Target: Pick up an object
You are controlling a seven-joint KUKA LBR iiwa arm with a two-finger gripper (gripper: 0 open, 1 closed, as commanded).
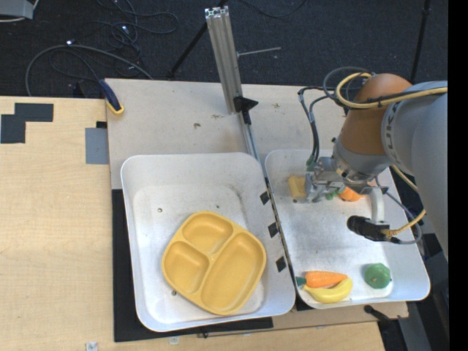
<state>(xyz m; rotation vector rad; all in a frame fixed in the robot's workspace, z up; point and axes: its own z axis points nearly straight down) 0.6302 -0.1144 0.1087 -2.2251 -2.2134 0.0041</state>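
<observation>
The yellow divided tray [213, 262] lies nearest, alone in the left bin [146, 196], tilted a little off square with the bin walls. Taking that tray as the landmark, everything else sits to its right, across the divider, in the right bin [322, 232]. Just right of the tray's lower corner, a toy carrot [325, 278] rests on a toy banana [330, 292], the two touching, both with their long axes running left to right. A green round fruit [377, 275] (a lime, perhaps) lies further right again, apart from the pair.

Up and right of the tray, the gripper [319, 189] is down low in the far part of the right bin. A small yellow block [296, 187] lies just beside it on the tray side, and something orange [351, 194] peeks out on its other side, half hidden by the wrist. Whether the gripper is spread or closed I cannot tell; the wrist and cables cover it.

To my eye the yellow block is the likeliest target: it sits immediately leftward of the gripper, while the carrot, banana and green fruit lie well apart, toward the near wall.
</observation>
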